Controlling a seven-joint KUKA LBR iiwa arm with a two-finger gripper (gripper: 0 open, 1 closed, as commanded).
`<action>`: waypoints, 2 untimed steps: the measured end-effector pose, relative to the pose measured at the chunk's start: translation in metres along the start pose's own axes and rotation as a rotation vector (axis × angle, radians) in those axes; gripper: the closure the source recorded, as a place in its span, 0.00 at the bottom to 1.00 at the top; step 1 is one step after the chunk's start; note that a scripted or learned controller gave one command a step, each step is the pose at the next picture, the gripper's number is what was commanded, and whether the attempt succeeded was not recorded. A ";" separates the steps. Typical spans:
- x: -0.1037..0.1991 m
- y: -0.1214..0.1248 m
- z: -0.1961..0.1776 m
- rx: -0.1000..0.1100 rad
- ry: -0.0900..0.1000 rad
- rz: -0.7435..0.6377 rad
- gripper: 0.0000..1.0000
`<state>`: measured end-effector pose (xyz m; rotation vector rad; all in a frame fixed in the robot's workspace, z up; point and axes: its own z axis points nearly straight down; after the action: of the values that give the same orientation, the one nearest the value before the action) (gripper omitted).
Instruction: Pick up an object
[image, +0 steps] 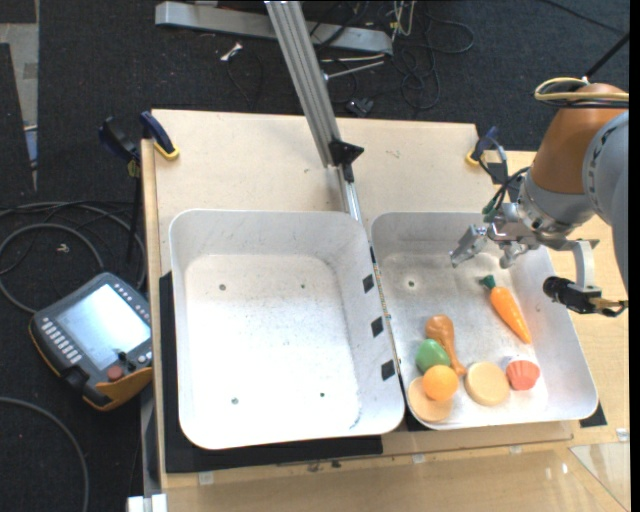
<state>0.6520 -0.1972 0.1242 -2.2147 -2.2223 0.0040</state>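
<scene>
The pincer (487, 247) hangs over the far end of the right bin (572, 400), its two fingers spread apart with nothing between them; the carrot (508, 310) lies just beyond it toward the near side, close but not touching, leafy green end nearest the pincer and tip slanting away. Judging by its gloss, the carrot is a light, stiff plastic toy, likely a little slippery; the thick upper part just below the green top looks the best place to close across, since the thin tip could slide out. Further from the carrot, along the near wall, cluster a green piece (432, 354), an orange ball (440, 383), a tan disc (487, 384) and a red piece (522, 375); these sit crowded and would be harder to take cleanly.
</scene>
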 end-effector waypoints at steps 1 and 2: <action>0.001 0.000 0.031 -0.002 -0.001 -0.001 0.00; 0.001 0.001 0.018 -0.007 -0.003 -0.002 1.00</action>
<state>0.6533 -0.1963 0.1064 -2.2178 -2.2292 -0.0006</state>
